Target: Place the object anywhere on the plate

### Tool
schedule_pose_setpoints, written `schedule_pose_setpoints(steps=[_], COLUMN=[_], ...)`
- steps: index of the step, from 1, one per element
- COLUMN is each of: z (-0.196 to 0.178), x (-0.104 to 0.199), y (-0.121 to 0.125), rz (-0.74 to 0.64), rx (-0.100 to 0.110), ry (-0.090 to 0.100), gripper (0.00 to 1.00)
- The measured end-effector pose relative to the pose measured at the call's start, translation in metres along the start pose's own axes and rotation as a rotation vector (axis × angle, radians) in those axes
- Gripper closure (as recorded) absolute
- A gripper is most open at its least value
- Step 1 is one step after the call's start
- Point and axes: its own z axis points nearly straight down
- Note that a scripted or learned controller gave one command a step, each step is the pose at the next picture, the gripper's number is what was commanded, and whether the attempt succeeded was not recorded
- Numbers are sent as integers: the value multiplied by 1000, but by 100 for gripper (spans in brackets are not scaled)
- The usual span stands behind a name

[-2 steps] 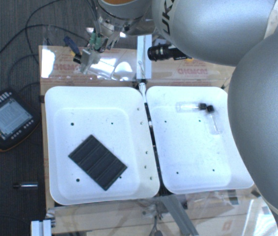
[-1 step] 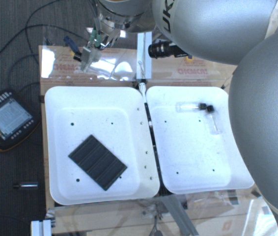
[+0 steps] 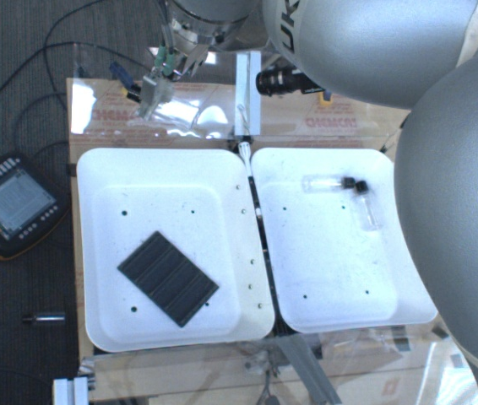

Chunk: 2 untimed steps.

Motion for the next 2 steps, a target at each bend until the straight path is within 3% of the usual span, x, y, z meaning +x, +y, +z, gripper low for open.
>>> schedule_pose_setpoints(steps=[2], z=[-12], x=[-1], y=[3], rz=[1], rx=[6], ry=[-2], gripper=[100])
